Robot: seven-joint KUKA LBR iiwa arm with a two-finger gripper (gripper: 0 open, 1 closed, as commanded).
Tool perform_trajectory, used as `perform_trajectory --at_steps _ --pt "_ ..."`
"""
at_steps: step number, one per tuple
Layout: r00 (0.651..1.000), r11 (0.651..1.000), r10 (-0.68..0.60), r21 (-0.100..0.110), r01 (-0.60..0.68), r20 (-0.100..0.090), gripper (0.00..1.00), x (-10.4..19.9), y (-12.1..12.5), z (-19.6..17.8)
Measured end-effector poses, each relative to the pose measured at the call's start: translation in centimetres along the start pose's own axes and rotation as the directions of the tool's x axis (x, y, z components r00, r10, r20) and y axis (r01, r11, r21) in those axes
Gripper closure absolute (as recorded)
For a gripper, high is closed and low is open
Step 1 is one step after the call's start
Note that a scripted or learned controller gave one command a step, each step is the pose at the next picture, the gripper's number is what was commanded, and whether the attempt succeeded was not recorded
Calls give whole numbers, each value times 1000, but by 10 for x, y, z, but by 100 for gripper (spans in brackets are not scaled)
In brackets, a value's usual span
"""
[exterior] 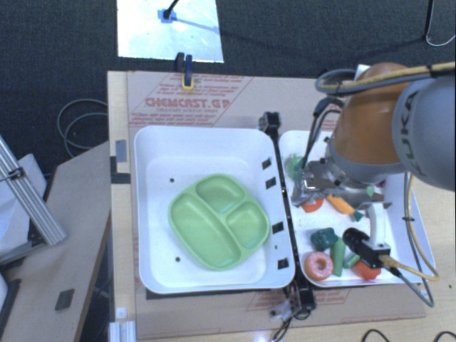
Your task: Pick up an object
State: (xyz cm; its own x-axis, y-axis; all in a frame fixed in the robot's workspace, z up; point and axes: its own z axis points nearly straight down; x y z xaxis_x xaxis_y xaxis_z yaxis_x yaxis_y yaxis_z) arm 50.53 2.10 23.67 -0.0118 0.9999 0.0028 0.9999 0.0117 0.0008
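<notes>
End effector [311, 188] lowered into the right bin [410, 266] over an orange object [312, 206] among toy foods, its grasp state indiscernible; lifting remains, with the green tray [218, 221] in the left bin [157, 155].

Grey arm [420, 130] with black lettering, orange band [363, 123], yellow and black cables [335, 84] looping above the wrist, metal wrist plate [320, 184]

A divided plate [219, 221] is lying in the left bin [160, 155]. Toy foods are sitting in the right bin [407, 273] — a donut [318, 264] nearest the front.
</notes>
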Motion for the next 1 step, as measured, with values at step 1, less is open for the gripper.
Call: perform_trajectory --at_steps 1 --pt "1000 1000 2 -1 -2 1 100 48 9 2"
